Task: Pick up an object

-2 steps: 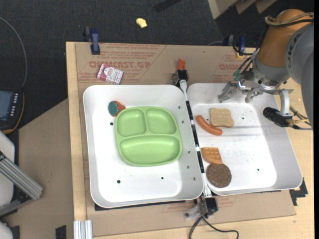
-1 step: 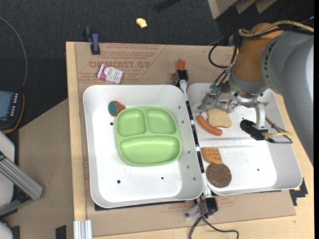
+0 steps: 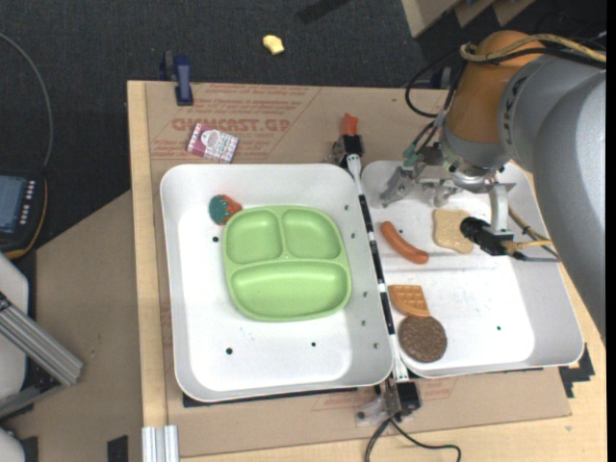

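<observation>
The gripper point(image 3: 445, 183), its grip impossible to tell, hangs beside the bread point(image 3: 450, 230) and should descend squarely over it.

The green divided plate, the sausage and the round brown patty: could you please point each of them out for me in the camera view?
green divided plate point(image 3: 286, 292): camera view, floor of its large lower compartment.
sausage point(image 3: 403, 243): camera view, middle of its length.
round brown patty point(image 3: 423, 339): camera view, centre of its top face.
</observation>
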